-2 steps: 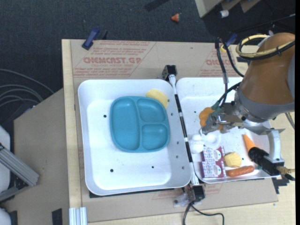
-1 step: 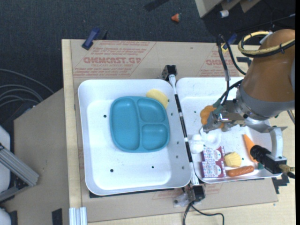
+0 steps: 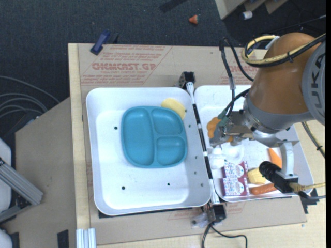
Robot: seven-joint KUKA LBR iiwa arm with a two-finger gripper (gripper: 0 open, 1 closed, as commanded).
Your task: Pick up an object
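My gripper [image 3: 225,132] hangs low over the left part of the right bin [image 3: 207,94], under the orange wrist band. An orange object [image 3: 212,124] lies right beside it on its left, partly hidden by it. Just below it sit small white pieces [image 3: 223,153]. Nearer the front lie a pink and white carton [image 3: 234,177], a yellow piece [image 3: 255,176], a red sausage shape [image 3: 261,189] and an orange carrot shape [image 3: 275,156]. The arm hides the back right of the bin.
The left bin [image 3: 103,154] holds a blue divided plate [image 3: 153,136] and a yellow object [image 3: 174,106] at its back right corner. A black clamp [image 3: 186,78] sits on the ridge between the bins. A black part [image 3: 275,176] of the arm overhangs the right bin's front.
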